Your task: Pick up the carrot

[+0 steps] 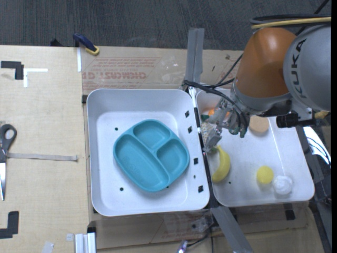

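Far off to the left of the end effector, a pair of scissors lies at the edge of the pale wooden surface, with strips of tape and black corner marks around it. Up at the back, well left of the end effector, a small blue and yellow clamp sits on the edge of the cardboard sheet.

Closer in, the left bin holds a teal divided plate, three compartments, lying flat just left of the end effector across the bin wall.

Now the action: the end effector is down at the left wall of the right bin, the grey arm with its orange band looming above and to the right of it. Whether its fingers are spread or closed, I cannot tell from here; they are a tangle of metal and cable, and nothing can be made out between them.

The carrot is only a sliver of orange peeking out just behind the end effector, toward the back left corner of the right bin, mostly covered by the wrist hardware.

Right below the end effector, just about touching its tip, lies a yellow banana. To its right, a round tan piece sits under the arm's shadow. Further right and toward the front, a yellow lemon rests beside a white ball-like object, the two nearly touching.
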`<act>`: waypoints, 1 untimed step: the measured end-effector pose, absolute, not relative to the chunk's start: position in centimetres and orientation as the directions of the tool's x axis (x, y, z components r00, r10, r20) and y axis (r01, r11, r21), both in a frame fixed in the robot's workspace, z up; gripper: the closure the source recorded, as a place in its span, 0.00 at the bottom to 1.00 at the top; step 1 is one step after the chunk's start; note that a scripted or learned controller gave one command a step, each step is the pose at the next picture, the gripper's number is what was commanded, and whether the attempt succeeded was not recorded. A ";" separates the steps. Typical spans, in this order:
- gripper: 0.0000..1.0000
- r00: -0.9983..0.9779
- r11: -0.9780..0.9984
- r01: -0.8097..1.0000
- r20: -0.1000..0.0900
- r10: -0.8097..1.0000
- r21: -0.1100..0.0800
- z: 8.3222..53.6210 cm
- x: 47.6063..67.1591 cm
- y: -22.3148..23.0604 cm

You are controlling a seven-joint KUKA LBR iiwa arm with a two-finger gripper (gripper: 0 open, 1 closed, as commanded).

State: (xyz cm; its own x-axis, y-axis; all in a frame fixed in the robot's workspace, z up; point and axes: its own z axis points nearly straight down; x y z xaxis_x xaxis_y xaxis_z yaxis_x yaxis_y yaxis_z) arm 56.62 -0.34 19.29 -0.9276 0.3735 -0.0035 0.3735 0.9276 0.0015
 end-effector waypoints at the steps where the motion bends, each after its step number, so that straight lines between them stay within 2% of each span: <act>1: 0.00 -0.855 0.855 0.519 -0.004 0.519 0.000 19.2 60.1 -6.9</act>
State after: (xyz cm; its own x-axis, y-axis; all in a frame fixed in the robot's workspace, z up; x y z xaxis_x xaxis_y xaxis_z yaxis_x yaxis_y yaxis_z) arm 60.07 -6.91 19.19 -0.8550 0.5186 -0.0037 0.5186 0.8550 0.0000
